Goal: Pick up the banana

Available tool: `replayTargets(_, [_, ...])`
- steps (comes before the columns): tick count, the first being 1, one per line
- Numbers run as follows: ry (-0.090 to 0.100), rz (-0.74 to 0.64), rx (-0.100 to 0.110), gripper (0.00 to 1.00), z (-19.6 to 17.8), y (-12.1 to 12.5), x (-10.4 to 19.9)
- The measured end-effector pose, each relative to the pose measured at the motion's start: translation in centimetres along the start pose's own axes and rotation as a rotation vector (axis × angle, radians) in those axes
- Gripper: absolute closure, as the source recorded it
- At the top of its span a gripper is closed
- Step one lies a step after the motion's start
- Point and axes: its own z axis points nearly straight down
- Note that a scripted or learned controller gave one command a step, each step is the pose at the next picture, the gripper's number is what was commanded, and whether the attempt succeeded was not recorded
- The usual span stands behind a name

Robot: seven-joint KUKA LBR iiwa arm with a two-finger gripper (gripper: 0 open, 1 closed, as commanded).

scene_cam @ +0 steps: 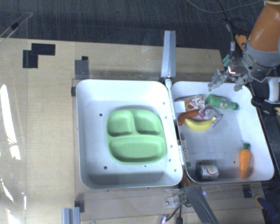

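Note:
The yellow banana [199,123] lies curved in the left part of the right bin [261,139], beside a red sausage-like item and a snack packet. My gripper [227,80] hangs over the bin's far edge, up and to the right of the banana, well apart from it. Its fingers [216,81] are spread with nothing between them.
A green bottle [221,102] lies just right of the packet [194,102]. A carrot [244,161] and a small can [207,171] sit near the front of the right bin. The left bin [88,139] holds a green divided tray [135,135].

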Motion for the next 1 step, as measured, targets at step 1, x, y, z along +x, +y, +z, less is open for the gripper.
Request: replayTargets(1, [-0.003,-0.215,-0.01,0.0,12.98,-3.63,0.76])
